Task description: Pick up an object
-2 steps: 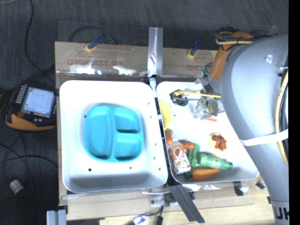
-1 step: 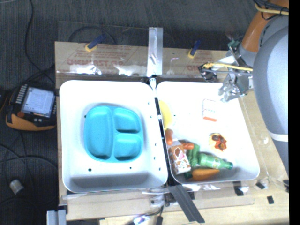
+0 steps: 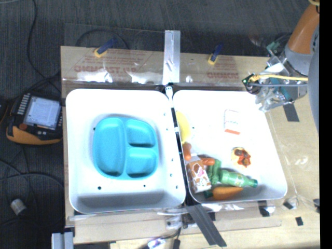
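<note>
**A:** Why does the gripper [image 3: 270,90] sit out at the back right corner of the right bin [image 3: 270,139], rather than over the goods?

**B:** It hangs above the rim there, apart from everything in the bin. From that spot the whole bin lies open to it, so it looks like a waiting place before a reach. Whether it is open or closed, the picture is too blurred to tell. Nothing is seen in it.

**A:** And the things to pick?

**B:** They crowd the front left corner of the right bin: a green bottle [image 3: 233,179] lying on its side, a carrot [image 3: 225,192] just in front of it, and a small printed carton [image 3: 198,176] touching the bottle's left end. A banana [image 3: 182,126] lies along the left wall. A small red and orange piece [image 3: 241,156] and a white card [image 3: 232,122] lie apart toward the middle and back.

**A:** The left bin [image 3: 78,139]?

**B:** It bears a blue divided tray [image 3: 124,147] in its middle.

**A:** Which is easiest?

**B:** Probably the lone pieces, since the heap leaves little room beside each item.
</note>
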